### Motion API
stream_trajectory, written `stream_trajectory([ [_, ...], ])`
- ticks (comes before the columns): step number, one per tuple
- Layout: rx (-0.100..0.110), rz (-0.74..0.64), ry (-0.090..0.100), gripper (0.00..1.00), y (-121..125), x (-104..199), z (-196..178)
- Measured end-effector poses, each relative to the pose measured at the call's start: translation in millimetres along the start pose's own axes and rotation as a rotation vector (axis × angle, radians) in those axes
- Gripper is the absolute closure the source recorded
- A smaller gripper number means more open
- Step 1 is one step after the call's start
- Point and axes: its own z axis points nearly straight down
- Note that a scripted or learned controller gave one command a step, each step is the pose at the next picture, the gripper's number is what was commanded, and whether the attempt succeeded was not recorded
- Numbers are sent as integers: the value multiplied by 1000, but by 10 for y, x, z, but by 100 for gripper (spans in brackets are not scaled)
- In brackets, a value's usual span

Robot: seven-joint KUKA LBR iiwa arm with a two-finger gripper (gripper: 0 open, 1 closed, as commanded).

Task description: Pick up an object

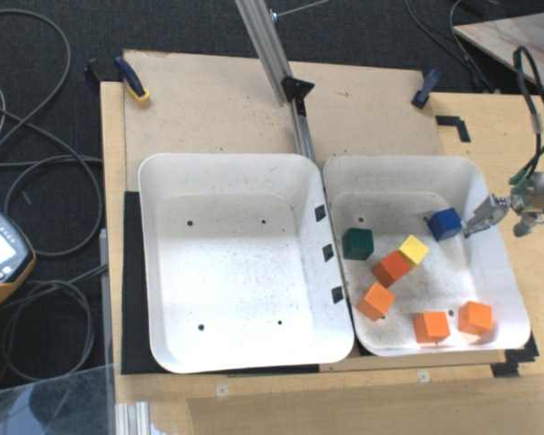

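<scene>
Nearest the camera, two orange blocks (432, 326) sit at the right bin's (499, 270) six-o'clock edge, a third at about seven o'clock. Toward the centre lie a red-orange block (392, 267) touching a yellow block (414, 249), with a green block (358, 243) at nine o'clock. The blue block (444, 224) sits at two o'clock, just beside the tool (482, 217), which reaches over the rim from three o'clock. Whether the tool is open or closed I cannot tell; it grips nothing visibly. Its nearness suggests the blue block is the intended pick.

Gripper (476, 223) at right edge of frame: small, grey metal.
Slim silver fingers on a boxy grey body, greenish bit on top, black cable looping above it.
</scene>
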Motion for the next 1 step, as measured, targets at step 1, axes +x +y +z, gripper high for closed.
stream_trajectory([
  [1,-1,0,0,0,1,-1,0],
])
